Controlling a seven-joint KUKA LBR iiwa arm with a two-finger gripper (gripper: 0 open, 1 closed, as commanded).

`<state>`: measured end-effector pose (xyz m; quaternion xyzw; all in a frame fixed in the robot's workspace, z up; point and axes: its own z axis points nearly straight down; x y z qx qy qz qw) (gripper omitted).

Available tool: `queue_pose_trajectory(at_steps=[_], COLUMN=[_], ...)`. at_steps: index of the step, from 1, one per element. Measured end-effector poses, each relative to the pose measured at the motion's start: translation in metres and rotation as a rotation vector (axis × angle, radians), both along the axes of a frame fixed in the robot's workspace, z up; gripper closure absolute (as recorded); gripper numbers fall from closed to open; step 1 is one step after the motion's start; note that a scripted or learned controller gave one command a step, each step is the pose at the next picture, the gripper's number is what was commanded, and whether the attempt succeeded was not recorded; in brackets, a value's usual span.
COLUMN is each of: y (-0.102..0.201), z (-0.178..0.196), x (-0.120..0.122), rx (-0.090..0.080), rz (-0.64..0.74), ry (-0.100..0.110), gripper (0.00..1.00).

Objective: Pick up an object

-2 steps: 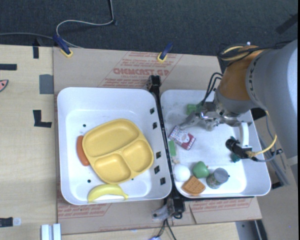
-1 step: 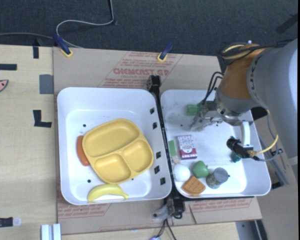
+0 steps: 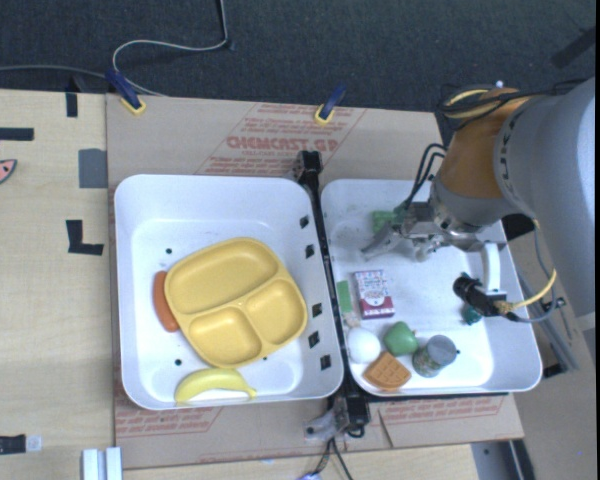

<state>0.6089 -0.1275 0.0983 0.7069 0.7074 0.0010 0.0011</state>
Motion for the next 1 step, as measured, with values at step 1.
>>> queue_pose_trajectory(at_steps=[1], y=[0.0061], z=[-0.0124], x=[0.0333], rx=[0.0], rz=[0.001], ry=[0.002], gripper=[0.0])
